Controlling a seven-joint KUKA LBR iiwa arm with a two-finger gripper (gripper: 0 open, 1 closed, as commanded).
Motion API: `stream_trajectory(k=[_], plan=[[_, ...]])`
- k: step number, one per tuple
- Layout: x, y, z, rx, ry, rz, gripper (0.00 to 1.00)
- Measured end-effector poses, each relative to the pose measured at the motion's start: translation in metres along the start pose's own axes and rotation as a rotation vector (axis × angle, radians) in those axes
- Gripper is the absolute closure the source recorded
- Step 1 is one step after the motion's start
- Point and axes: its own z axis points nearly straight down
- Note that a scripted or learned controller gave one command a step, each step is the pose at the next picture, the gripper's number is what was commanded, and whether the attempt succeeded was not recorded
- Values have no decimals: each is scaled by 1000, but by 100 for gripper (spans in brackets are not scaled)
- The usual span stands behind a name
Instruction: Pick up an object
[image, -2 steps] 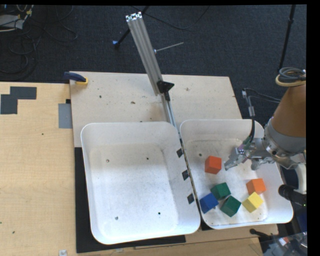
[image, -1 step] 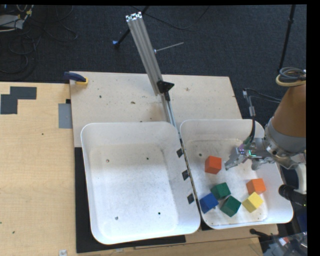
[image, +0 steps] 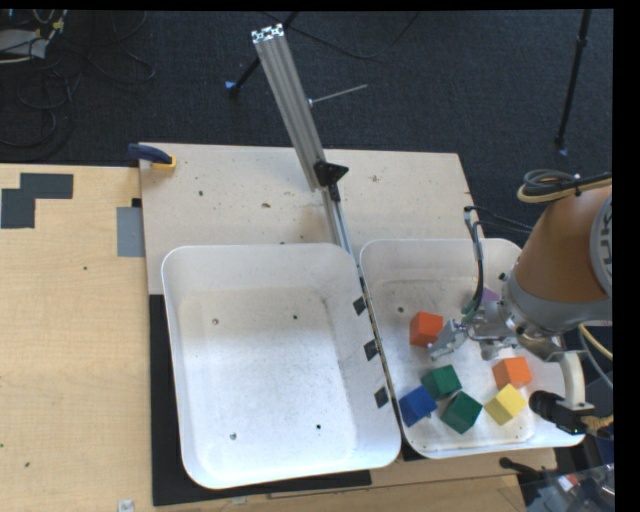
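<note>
Jaw state I cannot tell on the gripper (image: 447, 343) | gripper low in the right bin (image: 420, 262), just beside the red-orange cube (image: 426, 327) | I see two green cubes (image: 441, 381), blue cube (image: 417, 404), yellow cube (image: 506, 403), orange cube (image: 512, 371) nearby | left bin (image: 200, 262) alongside

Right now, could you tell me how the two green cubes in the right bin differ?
The upper green cube lies close under the gripper; the lower green cube sits nearer the bin's front rim. The upper one touches the blue cube; the lower one sits beside the yellow cube. The lower looks slightly larger. Both are dark green.
</note>
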Motion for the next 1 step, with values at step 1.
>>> stream_trajectory(k=[1], plan=[[8, -2, 62, 0, 1, 1, 0]])
